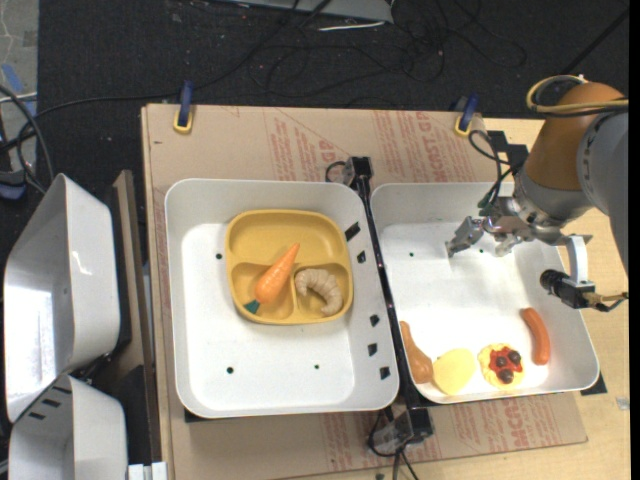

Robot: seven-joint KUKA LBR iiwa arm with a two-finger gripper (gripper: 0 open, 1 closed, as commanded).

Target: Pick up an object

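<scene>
In the right bin (470,298), my gripper (466,239) hangs over the bare floor near the back wall, with no object under or beside it. Along that bin's front edge lie an orange-brown elongated piece (415,353), a pale yellow round piece (453,370), a small yellow tart with red and dark topping (502,363) and an orange sausage (540,335). All of them sit well apart from the gripper, toward the front. In the left bin (200,368), a yellow divided plate (245,233) holds a carrot (277,273) and a beige curled shrimp-like piece (320,289).
The grey arm with its orange band (565,158) comes in from the right over the right bin's back corner. A black ridge (368,268) divides the two bins. Blue-and-yellow clamps (183,118) (465,116) hold the cardboard at the back. White tubs (50,298) stand at far left.
</scene>
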